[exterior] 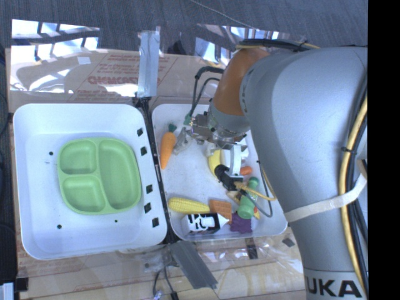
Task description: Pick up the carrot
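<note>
Dark grey carpet fills the top of the frame, and below it a bench (94, 74) with a brown printed board bears two shallow white bins side by side. Largest of all is the grey arm (312, 155), which takes up the right of the frame from top to bottom, bending over the right bin (187, 180) so that its orange band (234, 83) sits at upper centre and the wrist points down and to the left. The left bin (31, 167) holds a light green divided plate (100, 175), lying flat in its middle. At the wrist's end the gripper (187, 136) hangs over the upper part of the right bin, just right of the carrot; whether its jaws are wide or narrow cannot be told from this slant. The carrot (167, 147) lies against the right bin's left wall, near its upper corner, with nothing gripping it. Lower in that bin lie a corn cob (187, 204), a black-and-white carton (203, 222) and a cluster of small toy foods (240, 202) partly under the arm.
</note>
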Robot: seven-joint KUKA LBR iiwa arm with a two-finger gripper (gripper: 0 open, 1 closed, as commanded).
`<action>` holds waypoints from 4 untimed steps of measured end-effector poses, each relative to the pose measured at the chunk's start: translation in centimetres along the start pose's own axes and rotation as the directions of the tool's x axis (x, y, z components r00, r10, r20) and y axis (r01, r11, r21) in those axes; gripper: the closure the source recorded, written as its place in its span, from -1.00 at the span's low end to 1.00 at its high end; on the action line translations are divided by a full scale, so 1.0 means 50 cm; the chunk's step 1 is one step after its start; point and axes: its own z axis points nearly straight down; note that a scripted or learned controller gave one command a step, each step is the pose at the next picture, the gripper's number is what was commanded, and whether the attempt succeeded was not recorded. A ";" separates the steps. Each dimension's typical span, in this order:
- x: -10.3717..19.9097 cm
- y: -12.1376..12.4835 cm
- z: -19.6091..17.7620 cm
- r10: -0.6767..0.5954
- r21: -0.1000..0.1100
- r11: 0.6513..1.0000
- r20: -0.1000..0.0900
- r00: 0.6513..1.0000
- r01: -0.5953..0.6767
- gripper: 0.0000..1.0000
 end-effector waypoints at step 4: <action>0.039 0.061 -0.012 0.568 0.007 0.823 -0.007 0.823 -0.568 -1.00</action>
